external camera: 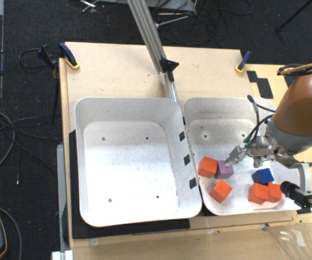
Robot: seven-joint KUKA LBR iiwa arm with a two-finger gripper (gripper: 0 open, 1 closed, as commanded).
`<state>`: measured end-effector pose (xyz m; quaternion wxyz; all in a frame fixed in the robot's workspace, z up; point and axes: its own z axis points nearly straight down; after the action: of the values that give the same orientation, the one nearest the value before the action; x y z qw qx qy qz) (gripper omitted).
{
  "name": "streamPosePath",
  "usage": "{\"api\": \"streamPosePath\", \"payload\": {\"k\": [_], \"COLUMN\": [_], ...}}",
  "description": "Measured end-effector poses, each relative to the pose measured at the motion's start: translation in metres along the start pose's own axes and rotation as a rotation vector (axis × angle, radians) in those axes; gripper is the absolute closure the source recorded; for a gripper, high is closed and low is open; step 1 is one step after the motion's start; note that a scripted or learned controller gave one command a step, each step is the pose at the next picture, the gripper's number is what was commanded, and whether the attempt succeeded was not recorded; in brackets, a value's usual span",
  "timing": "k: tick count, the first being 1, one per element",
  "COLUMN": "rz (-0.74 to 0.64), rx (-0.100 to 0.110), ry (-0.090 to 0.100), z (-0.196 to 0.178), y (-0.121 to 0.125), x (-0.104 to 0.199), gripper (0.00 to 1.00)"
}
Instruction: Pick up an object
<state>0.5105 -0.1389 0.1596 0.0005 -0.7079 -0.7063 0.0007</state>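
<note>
The right bin [215,115] holds several small blocks. An orange block [207,167] sits against a purple block [225,171], and another orange block [220,190] lies just in front of them. A blue block [262,175] and two joined orange blocks [264,193] lie near the bin's right front corner. My gripper [235,157] hangs low over the bin, its tip at the purple block's upper right edge; whether it touches the block is unclear. The arm's orange band [302,107] is above the bin's right rim.
The left bin [83,145] stands beside the right one, their rims meeting at the middle. A slanted metal pole [150,34] reaches down to the back of that shared rim. Clamps sit at the bench's back corners [69,58].
</note>
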Motion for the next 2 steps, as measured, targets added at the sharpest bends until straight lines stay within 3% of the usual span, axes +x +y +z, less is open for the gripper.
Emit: {"api": "streamPosePath", "payload": {"k": [1, 2], "rz": [-0.010, 0.000], "rx": [-0.007, 0.002], "ry": [0.002, -0.001], "z": [-0.061, 0.010], "y": [-0.020, 0.015], "x": [0.059, 0.018], "gripper": [0.00, 0.00]}}
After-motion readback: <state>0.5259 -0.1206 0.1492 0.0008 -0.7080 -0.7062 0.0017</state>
